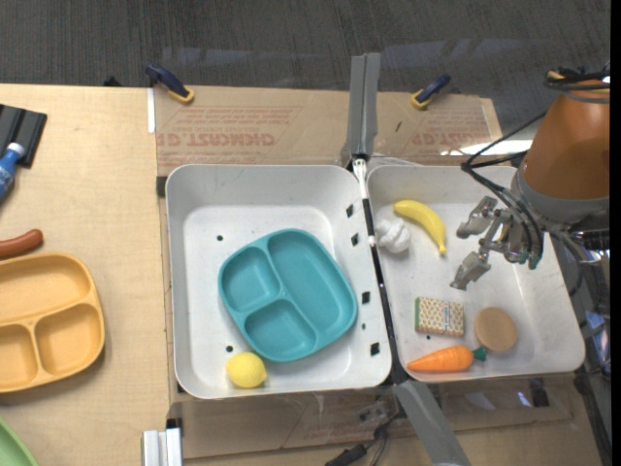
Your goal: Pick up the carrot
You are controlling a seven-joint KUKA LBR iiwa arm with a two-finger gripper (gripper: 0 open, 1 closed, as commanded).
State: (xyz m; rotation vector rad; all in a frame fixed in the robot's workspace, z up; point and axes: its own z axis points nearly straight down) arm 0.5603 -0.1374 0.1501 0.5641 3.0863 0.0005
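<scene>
1. While the grey arm [572, 153] reaches in from the right, its gripper [473, 250] hangs over the right bin [572, 352], fingers [470, 272] spread apart, nothing between them
2. Gripper sits above bare bin floor, between the banana and the sponge, touching neither as far as I can see
3. Banana [423, 222], yellow, lies to the gripper's left near the bin's far side; a small white crumpled object [392, 236] is just beside it, against the divider
4. Sponge [440, 316], yellow-green with speckled face, lies below the gripper; a round tan disc [497, 329] lies just right of it
5. Carrot [441, 360], orange with green stub at its right end, lies flat along the near wall of the right bin, just below sponge and disc, apart from the gripper
6. Left bin [184, 289] holds a teal divided plate [285, 293], tilted; a lemon [246, 370] sits at its near corner
7. On the bench further left: orange divided tray [44, 323], with a hot dog [19, 244] above it
</scene>
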